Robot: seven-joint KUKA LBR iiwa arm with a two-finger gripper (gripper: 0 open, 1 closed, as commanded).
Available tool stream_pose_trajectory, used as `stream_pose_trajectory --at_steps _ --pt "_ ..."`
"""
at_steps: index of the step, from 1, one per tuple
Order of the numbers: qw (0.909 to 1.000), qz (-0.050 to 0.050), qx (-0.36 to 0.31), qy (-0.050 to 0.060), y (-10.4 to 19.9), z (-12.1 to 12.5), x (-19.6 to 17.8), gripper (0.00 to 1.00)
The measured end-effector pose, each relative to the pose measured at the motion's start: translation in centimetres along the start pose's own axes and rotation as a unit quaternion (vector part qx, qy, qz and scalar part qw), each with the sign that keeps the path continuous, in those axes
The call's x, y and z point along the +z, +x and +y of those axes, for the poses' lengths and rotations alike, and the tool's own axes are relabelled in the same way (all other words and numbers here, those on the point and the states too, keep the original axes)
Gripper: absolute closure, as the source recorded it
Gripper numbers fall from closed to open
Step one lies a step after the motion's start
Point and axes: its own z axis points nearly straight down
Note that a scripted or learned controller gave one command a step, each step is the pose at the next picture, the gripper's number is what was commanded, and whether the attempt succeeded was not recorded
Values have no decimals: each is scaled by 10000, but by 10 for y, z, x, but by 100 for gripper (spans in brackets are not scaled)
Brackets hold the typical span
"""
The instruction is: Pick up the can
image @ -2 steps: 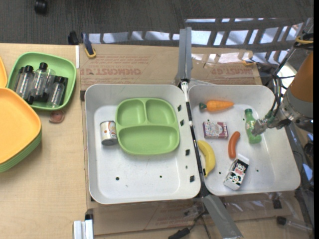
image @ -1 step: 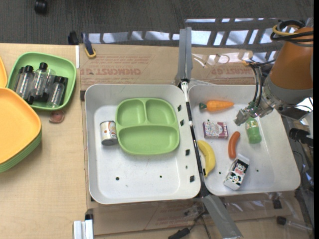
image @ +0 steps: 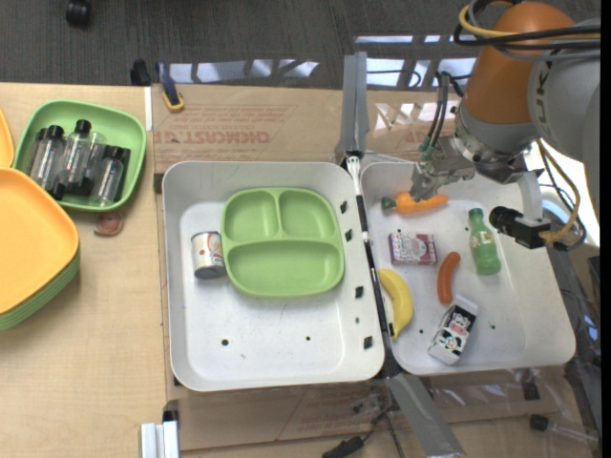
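Note:
The can (image: 207, 255) is small, with a silver top and a printed label. It lies on its side in the left bin (image: 277, 351), touching the left edge of a green divided plate (image: 283, 239). My gripper (image: 434, 183) hangs over the far end of the right bin (image: 516, 337), just above an orange carrot (image: 420, 203). It is far to the right of the can, across the wall between the two bins. Nothing shows between its tips.
The right bin holds a pink box (image: 412, 248), a green bottle (image: 483, 243), a sausage (image: 447, 277), a banana (image: 396, 299) and a small carton (image: 452, 332). On the bench at left stand a green tray of bottles (image: 79, 155) and stacked plates (image: 33, 251).

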Motion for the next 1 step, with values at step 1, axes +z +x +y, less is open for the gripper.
stream_pose_trajectory --at_steps 1 --pt "9979 -4 653 -3 17 26 -15 100"
